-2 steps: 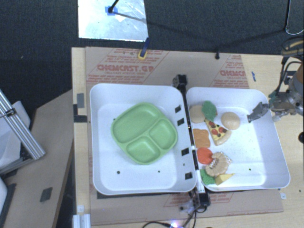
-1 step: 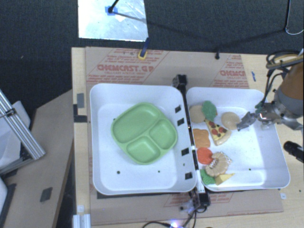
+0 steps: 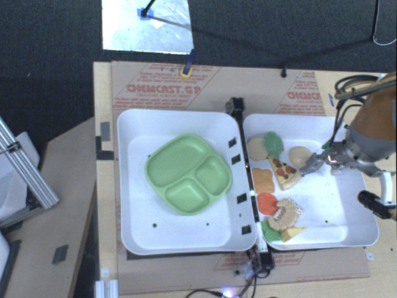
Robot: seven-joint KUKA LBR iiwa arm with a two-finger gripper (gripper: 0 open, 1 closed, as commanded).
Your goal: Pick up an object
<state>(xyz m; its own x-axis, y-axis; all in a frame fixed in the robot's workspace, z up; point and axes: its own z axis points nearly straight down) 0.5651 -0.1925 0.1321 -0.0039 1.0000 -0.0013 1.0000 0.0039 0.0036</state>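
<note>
The right bin [image 3: 335,216] holds several toy foods along its left side. Among them are a tan bun [image 3: 299,155], a pizza slice [image 3: 285,172], a green broccoli piece [image 3: 273,143], a round beige piece [image 3: 257,148], an orange toast slice [image 3: 263,180], a red tomato [image 3: 267,202], a beige ridged piece [image 3: 286,213] and a yellow wedge [image 3: 293,233]. My gripper [image 3: 312,164] reaches in from the right and sits low, right beside the bun and just right of the pizza slice.
The left bin [image 3: 133,228] carries a green divided plate [image 3: 188,174]. A black divider with clips [image 3: 243,166] runs between the bins. The arm's grey body and orange band [image 3: 372,129] hang over the right bin's far right, with a black part [image 3: 375,203] near the rim.
</note>
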